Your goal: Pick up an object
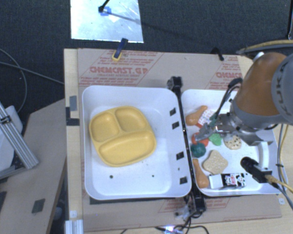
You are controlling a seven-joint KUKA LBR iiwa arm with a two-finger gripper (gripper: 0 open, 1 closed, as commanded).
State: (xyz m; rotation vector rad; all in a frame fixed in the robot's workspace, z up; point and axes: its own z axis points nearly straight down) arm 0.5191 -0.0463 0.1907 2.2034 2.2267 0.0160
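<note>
camera view, green piece (215,140) just beside pincer (203,134), right bin (207,95)

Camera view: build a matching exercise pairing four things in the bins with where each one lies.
Things
1. yellow divided plastic plate
2. tan toy bread slice
3. white carton with black patches
4. round speckled cookie

Places
A. right bin, along its bottom edge in the view
B. left bin
C. right bin, just right of the small green piece
D. right bin, just above the carton in the view

Pairs: 1-B, 2-D, 3-A, 4-C
</note>
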